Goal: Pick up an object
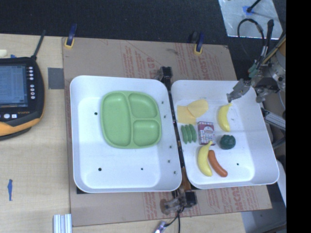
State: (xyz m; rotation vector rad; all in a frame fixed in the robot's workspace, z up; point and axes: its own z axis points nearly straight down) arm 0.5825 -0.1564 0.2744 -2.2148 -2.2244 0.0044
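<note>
A pale wooden worktop [34, 174] is carrying a sheet of brown cardboard [146, 57], and two shallow white bins are sitting side by side on it. Nearest the camera, at the front of the right bin [252, 171], a yellow banana [204, 160] is lying just beside an orange-red sausage-shaped toy [217, 164], the two touching or nearly so. Behind them a dark green, broccoli-like piece [227, 141] is resting near a small red and white carton [206, 130], with a cluster of green pods [188, 133] lying to the carton's left. Farther back, a second banana [223, 117] is lying along the bin floor, and pale yellow slices [192, 109] are overlapping toward the bin's left wall. In the left bin [87, 169], a light green divided plate [130, 119] is sitting with its three compartments facing up. At the worktop's left edge, a black and orange control tablet [17, 98] is resting with its screen lit. Toward the rear right, the gripper [248, 91] is hanging over the right bin's back corner, above and apart from the second banana; whether the jaws are apart or together cannot be told, and nothing is showing between them. Blue clamps [71, 34] are pinching the cardboard's far edge.
</note>
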